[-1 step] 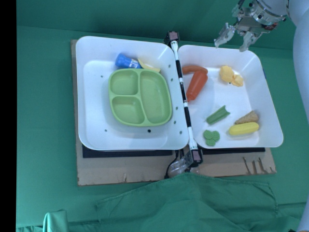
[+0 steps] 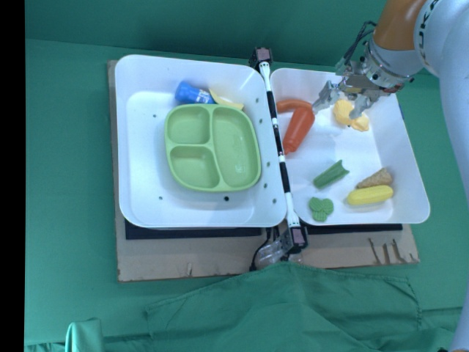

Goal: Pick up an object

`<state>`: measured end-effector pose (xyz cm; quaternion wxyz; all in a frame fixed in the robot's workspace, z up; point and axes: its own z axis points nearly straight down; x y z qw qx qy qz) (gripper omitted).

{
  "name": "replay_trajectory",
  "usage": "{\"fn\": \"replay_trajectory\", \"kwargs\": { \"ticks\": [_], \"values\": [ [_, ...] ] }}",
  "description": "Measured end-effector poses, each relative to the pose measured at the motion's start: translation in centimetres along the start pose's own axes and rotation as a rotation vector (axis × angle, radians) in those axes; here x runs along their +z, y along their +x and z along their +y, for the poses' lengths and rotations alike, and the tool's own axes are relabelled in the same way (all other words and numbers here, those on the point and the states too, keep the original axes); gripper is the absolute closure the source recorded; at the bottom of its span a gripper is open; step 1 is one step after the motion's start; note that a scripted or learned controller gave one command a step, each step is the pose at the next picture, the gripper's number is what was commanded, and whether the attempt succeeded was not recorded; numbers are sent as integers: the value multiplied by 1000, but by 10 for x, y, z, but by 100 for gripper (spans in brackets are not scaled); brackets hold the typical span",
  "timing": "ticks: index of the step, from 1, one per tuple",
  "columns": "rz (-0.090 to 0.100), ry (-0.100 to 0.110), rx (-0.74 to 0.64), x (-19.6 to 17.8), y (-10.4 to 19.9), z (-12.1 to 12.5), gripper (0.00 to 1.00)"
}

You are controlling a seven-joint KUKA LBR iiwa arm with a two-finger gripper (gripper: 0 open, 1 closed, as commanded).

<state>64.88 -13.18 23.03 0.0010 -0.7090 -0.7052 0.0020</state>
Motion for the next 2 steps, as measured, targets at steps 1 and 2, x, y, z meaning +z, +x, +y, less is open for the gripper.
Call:
{"fn": "replay_trajectory", "kwargs": {
  "ticks": [1, 2],
  "values": [
    [1, -13, 1, 48, -40, -12, 0],
    [-6, -27, 2, 30, -41, -9, 100]
  ]
}}
